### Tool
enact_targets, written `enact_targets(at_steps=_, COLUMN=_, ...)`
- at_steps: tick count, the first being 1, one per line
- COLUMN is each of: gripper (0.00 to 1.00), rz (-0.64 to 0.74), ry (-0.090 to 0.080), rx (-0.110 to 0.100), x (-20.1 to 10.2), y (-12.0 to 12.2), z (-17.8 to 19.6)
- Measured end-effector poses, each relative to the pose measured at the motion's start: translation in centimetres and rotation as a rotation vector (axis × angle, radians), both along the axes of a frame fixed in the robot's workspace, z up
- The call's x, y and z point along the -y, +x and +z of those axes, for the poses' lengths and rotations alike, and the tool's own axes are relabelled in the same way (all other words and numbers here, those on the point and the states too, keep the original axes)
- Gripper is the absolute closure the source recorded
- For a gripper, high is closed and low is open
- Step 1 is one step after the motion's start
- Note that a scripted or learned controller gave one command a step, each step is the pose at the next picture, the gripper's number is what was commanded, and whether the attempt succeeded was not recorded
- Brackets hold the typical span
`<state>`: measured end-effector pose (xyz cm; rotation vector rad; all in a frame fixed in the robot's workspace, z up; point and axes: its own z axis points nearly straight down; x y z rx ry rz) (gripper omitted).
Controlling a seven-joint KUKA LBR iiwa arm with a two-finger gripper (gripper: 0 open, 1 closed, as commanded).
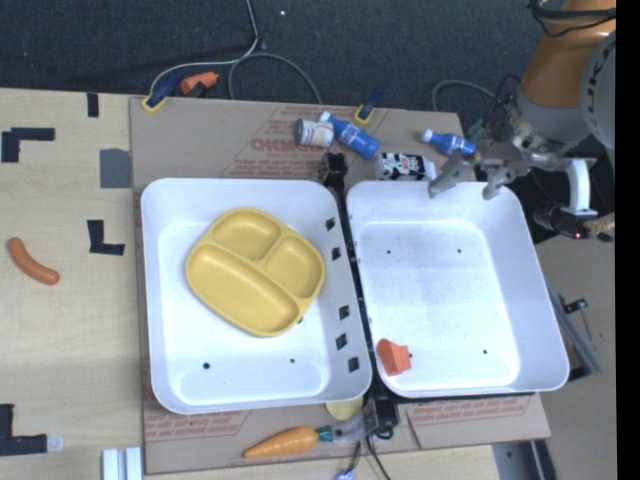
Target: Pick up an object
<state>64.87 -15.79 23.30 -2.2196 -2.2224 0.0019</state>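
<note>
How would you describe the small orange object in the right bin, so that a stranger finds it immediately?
Start at the right white bin. Go to its near left corner, beside the wall shared with the left bin. The small orange block lies there alone, far smaller than the yellow divided plate next door.

So there's two things sitting in the bins. The left bin (160,298) has a yellow divided plate (256,270), the kind with three compartments, lying flat and right side up, turned at a bit of an angle. It sits roughly mid-bin, leaning toward the far side and closer to the right wall than the left. Nothing's on it. The right bin (530,298) has just a small orange block (393,357), kind of chunky and irregular, down in the near left corner, just beside the left wall and near the front wall.
</note>
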Motion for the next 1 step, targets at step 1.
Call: enact_targets(at_steps=1, gripper=0.00, rz=-0.001, ry=0.003, rx=-0.012, x=-1.93, y=-5.06, z=-11.60)
